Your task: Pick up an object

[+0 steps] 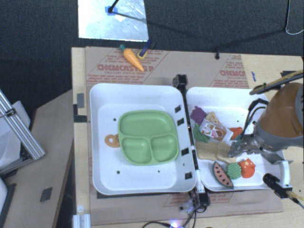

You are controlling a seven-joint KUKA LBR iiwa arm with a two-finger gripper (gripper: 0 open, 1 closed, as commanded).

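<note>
**Gripper low in the right bin, among the toy food**

The arm [285, 115], smooth grey with a glossy orange band, comes in from the right and bends down into the right bin [223, 95]. Its gripper [236, 148] is a dark metal cluster hanging just over the pile; whether the fingers are spread or pressed together cannot be told, and nothing is seen between them.

Directly under and just left of the gripper lies a flat tan slab [209, 151], matte, like a slice of bread. Up and to the left of the gripper sits a small printed carton [213, 129], boxy and tilted, with a lumpy purple piece [197, 113] beyond it and a green leafy bit [198, 133] at its left side. Just below the gripper are a bumpy green ball [233, 170] and an orange-red piece [247, 168], touching each other. Below and to the left, a melon wedge [222, 175] curves along the bin's near wall, red with dark seeds and a green rind.

Well to the left of the gripper, the left bin [102, 127] holds a smooth green plate [147, 137] with three compartments, and a small tan ring [112, 140] beside it. Far up and left, outside the bins, a carrot [133, 59] lies on the brown cardboard [190, 65].
</note>
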